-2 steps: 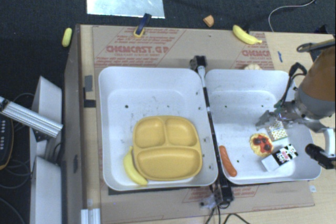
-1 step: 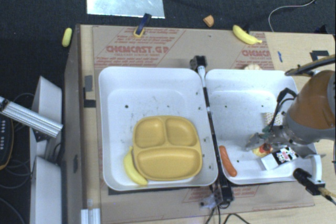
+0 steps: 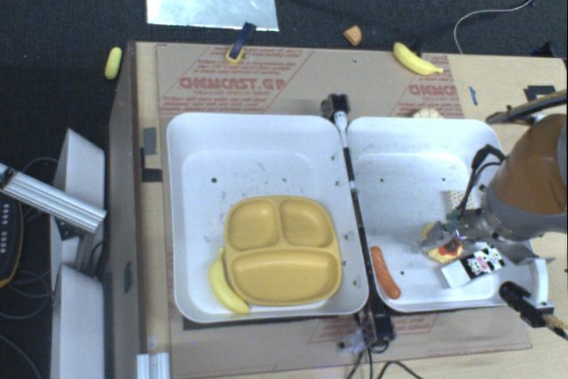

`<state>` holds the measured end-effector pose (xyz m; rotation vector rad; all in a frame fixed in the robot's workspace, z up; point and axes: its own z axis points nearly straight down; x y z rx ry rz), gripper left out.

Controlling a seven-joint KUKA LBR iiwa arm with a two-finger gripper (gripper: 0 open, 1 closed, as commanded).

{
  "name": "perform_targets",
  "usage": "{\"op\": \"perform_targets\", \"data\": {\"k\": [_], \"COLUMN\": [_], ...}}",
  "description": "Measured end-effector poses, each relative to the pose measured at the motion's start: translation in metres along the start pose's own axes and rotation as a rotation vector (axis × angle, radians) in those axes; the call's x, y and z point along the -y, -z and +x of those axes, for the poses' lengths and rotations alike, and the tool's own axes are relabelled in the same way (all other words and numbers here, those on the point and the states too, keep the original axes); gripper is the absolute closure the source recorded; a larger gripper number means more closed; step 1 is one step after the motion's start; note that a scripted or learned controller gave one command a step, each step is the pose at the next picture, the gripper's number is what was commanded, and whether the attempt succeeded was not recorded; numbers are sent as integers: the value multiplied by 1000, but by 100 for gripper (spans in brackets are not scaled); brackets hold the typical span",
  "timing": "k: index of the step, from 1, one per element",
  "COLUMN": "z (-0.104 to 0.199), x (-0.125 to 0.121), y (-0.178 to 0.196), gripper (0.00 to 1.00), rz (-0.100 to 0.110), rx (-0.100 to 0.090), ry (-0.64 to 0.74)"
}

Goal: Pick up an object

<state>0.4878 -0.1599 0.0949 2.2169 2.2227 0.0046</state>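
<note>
Nothing is lifted yet, as far as you can judge here: the arm (image 3: 532, 182) is reaching into the right bin (image 3: 417, 138) and its gripper (image 3: 461, 235) is sitting low over a small heap of objects (image 3: 453, 248) near the bin's front right. Whether it is clenched on anything or released, you cannot tell; the wrist is covering the working end, and no object is showing clear of the floor. So you are looking at the grasp stage at best, with the lift still to come.

Just under and in front of the gripper, a white block (image 3: 453, 273) and a black-and-white patterned piece (image 3: 484, 262) are lying against each other, with something yellow and red (image 3: 441, 253) touching them on the far side from the arm. Further out, toward the divider, a sausage (image 3: 384, 271) is lying alone on the bin floor, well apart from the heap. Beyond the divider, in the left bin (image 3: 191, 191), a tray (image 3: 282, 248) and a banana (image 3: 224, 286) are resting side by side, far from the gripper's reach at this moment.
</note>
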Motion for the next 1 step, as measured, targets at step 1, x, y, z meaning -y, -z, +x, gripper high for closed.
{"op": "perform_targets", "data": {"k": [1], "z": [114], "x": [-26], "y": [90], "gripper": [100], "rz": [0], "rx": [-1], "ry": [2]}}
